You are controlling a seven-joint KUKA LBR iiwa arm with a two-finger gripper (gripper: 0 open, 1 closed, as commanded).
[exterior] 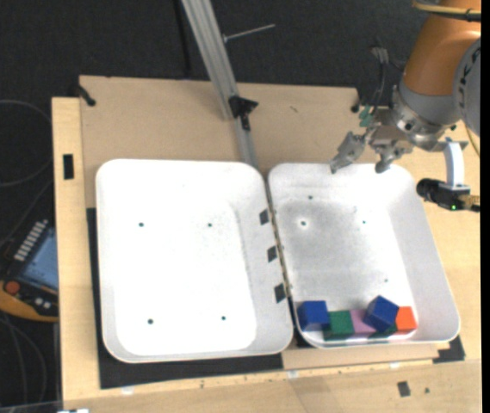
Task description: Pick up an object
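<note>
White plastic, both bins, side by side on the bench (176, 110), touching along their inner rims. Near edge of the right bin (356, 231): a row of small blocks packed against the wall. Leftmost, a blue cube (313, 313); just beside it a green cube (340, 323); then a pink block (362, 323), lying low and partly hidden; then a second blue block (382, 311), tilted, resting over the pink one; last, toward the near right corner, an orange block (406, 318), touching the tilted blue. Speckled grey across the middle of that bin's floor. In the left bin (180, 256), just a few dark dots on the floor. At the far edge of the right bin, above its rim, the gripper (361, 155), fingers spread apart with nothing between them, well apart from the blocks. Beyond it, the orange band (438, 46) of the arm at the bench's far right corner.
</note>
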